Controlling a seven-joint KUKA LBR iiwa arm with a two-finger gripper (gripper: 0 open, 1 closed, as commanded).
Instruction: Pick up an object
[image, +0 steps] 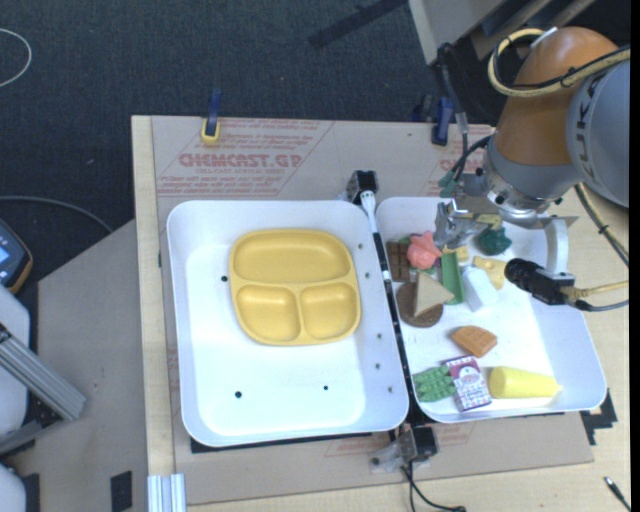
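Where the bench edge lies nearest the camera, two shallow white bins sit side by side on a brown cardboard sheet (250, 160) printed with red lettering. At the near end of the right bin (575, 345) lie a small green toy (433, 384), a red-and-white packet (468, 385) and a yellow block (520, 382), close together in a row. Just beyond them rests an orange, bread-like piece (473, 340). Farther in, a brown round piece (418, 308) with a tan wedge (433, 292) on it sits near the bin's left wall, beside a green stick (452, 277) and a pale white block (473, 290). A pink toy (424, 251) lies at the far end of this pile, with a dark brown bar (397, 262) to its left.

The left bin (200, 330) holds a yellow divided plate (294, 283) with three sections, set toward its far half.

Above the right bin's far end, the grey arm with its orange band (545, 85) reaches down, and the gripper (452, 226) hangs right over the pink toy. Whether its fingers are spread or pressed together cannot be told, and nothing is visibly held.
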